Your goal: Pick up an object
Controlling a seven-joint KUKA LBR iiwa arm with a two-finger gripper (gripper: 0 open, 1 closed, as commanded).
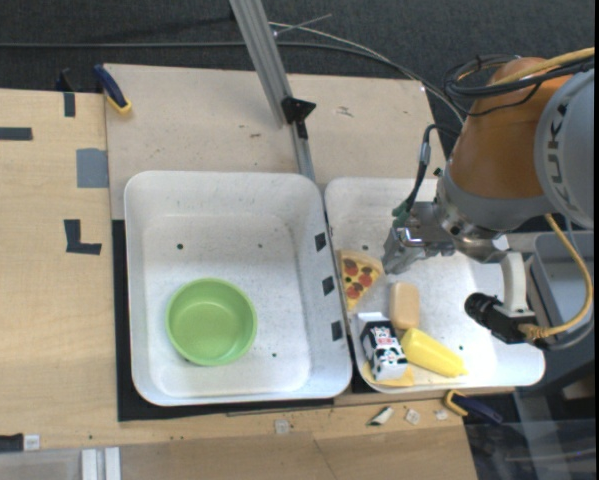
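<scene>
You see the arm (pixel 509 148) over the right bin (pixel 499 368). Its gripper (pixel 397 253) hangs just above the pizza slice (pixel 358 276); whether it grips anything, you cannot tell. Below the slice lie a tan block (pixel 406 306), yellow piece (pixel 434 355) and cow-print carton (pixel 383 349).

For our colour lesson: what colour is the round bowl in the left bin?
Light green, seen in the camera view: the round plastic bowl.

A grey metal pole (pixel 269 63) slants across the tan bench (pixel 199 118), a black clamp (pixel 297 109) fixed on it. A blue-and-yellow clip (pixel 112 89) sits at the board's far-left corner. 2 thin cables (pixel 359 53) cross the dark background.
</scene>
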